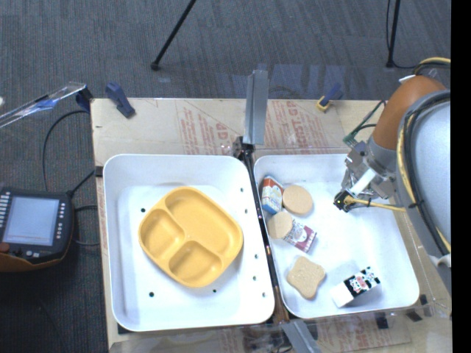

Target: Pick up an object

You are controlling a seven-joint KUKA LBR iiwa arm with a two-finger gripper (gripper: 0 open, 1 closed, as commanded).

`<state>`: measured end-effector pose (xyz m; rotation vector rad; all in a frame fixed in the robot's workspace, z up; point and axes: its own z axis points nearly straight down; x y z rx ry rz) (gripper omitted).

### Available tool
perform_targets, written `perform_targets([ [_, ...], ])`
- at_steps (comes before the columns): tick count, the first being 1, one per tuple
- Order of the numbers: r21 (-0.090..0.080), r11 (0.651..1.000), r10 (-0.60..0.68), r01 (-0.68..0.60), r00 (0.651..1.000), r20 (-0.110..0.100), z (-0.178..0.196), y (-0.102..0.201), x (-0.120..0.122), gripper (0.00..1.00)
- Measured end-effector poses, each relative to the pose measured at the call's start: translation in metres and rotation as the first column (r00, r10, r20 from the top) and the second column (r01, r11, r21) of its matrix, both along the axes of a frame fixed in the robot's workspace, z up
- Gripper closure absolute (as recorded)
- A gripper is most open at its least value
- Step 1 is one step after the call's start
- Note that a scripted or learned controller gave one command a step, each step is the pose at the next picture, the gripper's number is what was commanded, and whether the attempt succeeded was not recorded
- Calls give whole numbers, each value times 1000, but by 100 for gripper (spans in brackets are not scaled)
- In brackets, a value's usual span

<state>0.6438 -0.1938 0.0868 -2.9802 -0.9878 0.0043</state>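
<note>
The right bin (383, 248) holds several small items. A red, white and blue carton (271, 194) lies by its left wall, with a round tan biscuit (297, 199) beside it. A second tan disc (280, 225) rests against a red and white packet (302, 236). Nearer the front lie a toast-shaped slice (305, 276) and a black and white patterned box (357, 284). My gripper (358, 179) hangs over the bin's upper right part, well to the right of the biscuit, and nothing is seen held in it.
The left bin (121, 271) holds a yellow divided plate (190, 235). A grey post (256, 109) stands behind the divide between the bins. A handheld pendant (33, 223) lies left of the bench. The arm's grey body (438, 168) fills the right side.
</note>
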Motion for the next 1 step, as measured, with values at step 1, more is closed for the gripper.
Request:
perform_targets([
  [1, 0, 970, -244, 244, 970, -3, -1, -16, -13, 100],
])
